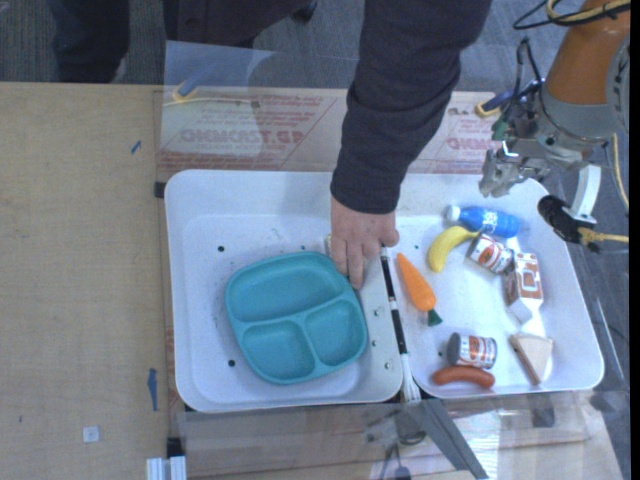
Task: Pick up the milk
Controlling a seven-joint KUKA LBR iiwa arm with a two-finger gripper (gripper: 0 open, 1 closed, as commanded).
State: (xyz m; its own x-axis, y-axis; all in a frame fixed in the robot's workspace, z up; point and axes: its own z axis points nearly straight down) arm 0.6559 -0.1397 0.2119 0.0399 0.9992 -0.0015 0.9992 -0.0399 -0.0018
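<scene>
Milk: I see the carton [525, 286] lying flat in the right bin [590, 338], near its right wall, white end toward the front.
Neighbours: a small can [489, 255] sits just beside the carton's upper left; a sandwich wedge [532, 355] lies just in front of it.
Gripper: it [500, 180] hangs over the right bin's back rim, above a blue bottle [487, 220], apart from the milk.
Gripper state: open or closed, I cannot tell from here; nothing shows in its grasp.
Other items: banana [447, 246], carrot [415, 283], sausage [463, 376].
Left bin: [195, 268] holds a teal divided plate [290, 318].
Person's hand: [360, 248] rests at the plate's back right corner.
Counter: [70, 268] bears both bins.
</scene>
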